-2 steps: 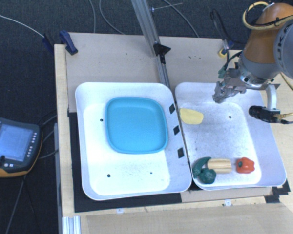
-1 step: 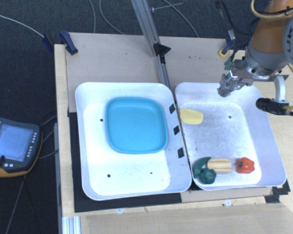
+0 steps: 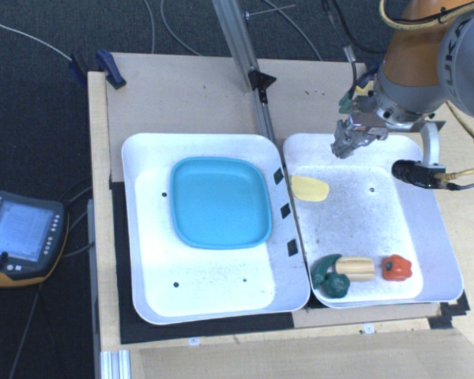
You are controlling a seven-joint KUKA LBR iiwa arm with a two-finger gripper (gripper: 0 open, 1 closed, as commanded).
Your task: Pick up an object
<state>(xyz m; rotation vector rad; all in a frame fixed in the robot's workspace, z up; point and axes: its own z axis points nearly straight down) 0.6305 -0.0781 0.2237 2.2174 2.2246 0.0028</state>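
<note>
My gripper [image 3: 346, 148] hangs over the far edge of the right bin [image 3: 426, 212], above bare bin floor. Nothing shows between its fingers. A yellow flat piece [image 3: 310, 189] lies at the bin's left wall, below and left of the gripper. Along the near edge lie a dark green vegetable [image 3: 330, 275], a tan cylinder [image 3: 355, 268] and a red pepper-like toy [image 3: 395, 268], side by side.
The left bin [image 3: 146, 212] holds a light blue square plate [image 3: 220, 202]. A metal pole [image 3: 241, 42] slants over the bench behind the bins. A handheld control pendant [image 3: 20, 235] lies off the bench to the left.
</note>
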